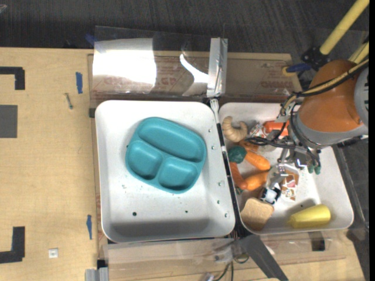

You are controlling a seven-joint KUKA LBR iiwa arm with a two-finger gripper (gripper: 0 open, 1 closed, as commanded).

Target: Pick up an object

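The gripper (293,157) hung over the right bin (340,180); its state couldn't be told. Descending squarely on the carrot (258,161) seemed wise.

I see two white bins side by side on the wooden bench (41,157). The left bin (111,209) holds a teal divided plate (166,154) lying flat near its middle. The right bin (343,209) sits touching it along the shared edge. Behind both bins, clear plastic sheeting (152,69) and a metal strip (217,66).
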